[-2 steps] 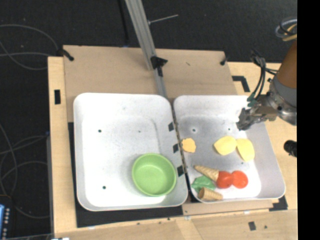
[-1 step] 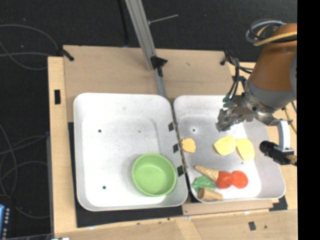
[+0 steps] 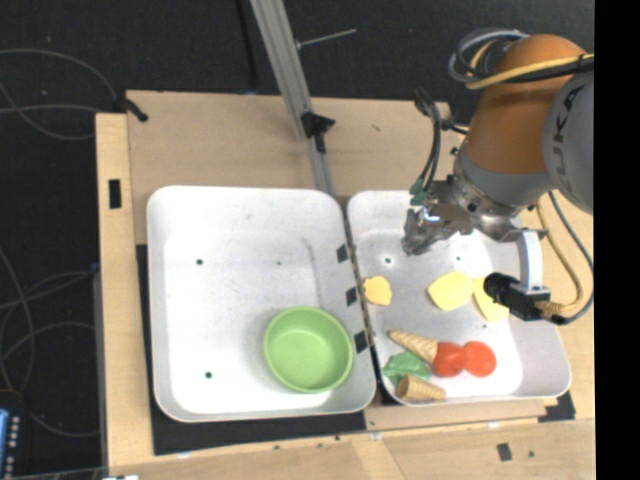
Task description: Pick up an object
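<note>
In the right bin [image 3: 372, 213], toward its far end, the gripper [image 3: 420, 236] hangs over bare white floor; fingers point down and look drawn close together with nothing between them, though the view is too coarse to be sure, so I cannot tell how far open it is; it holds nothing visible.

Candidates all sit nearer in that bin: small yellow piece [image 3: 377, 290] by the left wall; larger yellow piece [image 3: 451, 291] just right of it, closest to the gripper; another yellow bit partly behind the black fitting [image 3: 512, 296] on the arm; red tomato [image 3: 464, 359] near the near edge; two cone pieces [image 3: 415, 346] and a green piece [image 3: 404, 364] bunched just left of the tomato. Left bin [image 3: 200, 228] has a green bowl [image 3: 308, 348] at its near right corner.

Judgement: these look like hollow plastic play food; light, stiff, smooth and a bit slippery, not fragile; rounded ones may squirt out of a pinch. The larger yellow piece stands apart from its neighbours; best bet is across its narrow width at the middle; the tomato would roll; the cones are crowded and touch the green piece.
</note>
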